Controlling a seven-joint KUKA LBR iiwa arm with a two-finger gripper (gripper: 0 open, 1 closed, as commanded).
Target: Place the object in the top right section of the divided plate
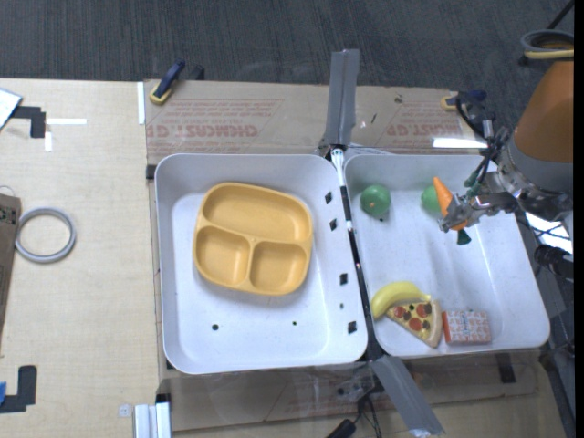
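The robot's claw (459, 215) hangs low over the far end of the right-hand white bin (511, 281), at the orange plastic toy carrot with a green top (439, 196). The carrot sits against the claw's tip, but whether it lies between the fingers, and how far apart those are, cannot be made out. The likeliest target, it is still in the right bin, well apart from the yellow three-section plastic plate (255, 237) in the left-hand white bin (178, 272), far to the claw's left.

The risk is a glancing or off-centre pinch: the tapered, smooth carrot could squirt free or tip toward the round green toy fruit (375, 199) just to its left. A weak hold could also drop it on the divider between the bins.

Count: two bins, one plate, one carrot, one green fruit, and nearer the camera than the claw, one yellow toy banana (397, 295), one toy pizza slice (414, 318) and one small red-and-white packet (467, 326).
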